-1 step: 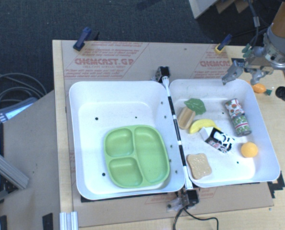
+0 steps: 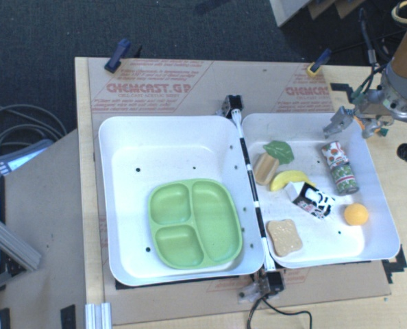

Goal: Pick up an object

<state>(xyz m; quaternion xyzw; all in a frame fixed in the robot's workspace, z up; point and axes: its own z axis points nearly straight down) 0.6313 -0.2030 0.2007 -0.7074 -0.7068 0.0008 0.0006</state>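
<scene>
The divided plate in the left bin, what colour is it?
Light green. The divided plate shows clearly in the camera view.

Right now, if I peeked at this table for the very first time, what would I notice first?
Probably the big green divided plate lying alone in the left bin. Next, the jumble of toy food in the right bin: an orange, a banana, a slice of bread. The gripper hovers at that bin's far edge.

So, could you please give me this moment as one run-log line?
hand: over right bin's far edge, holding nothing | nearest: can | green tray: left bin
</scene>
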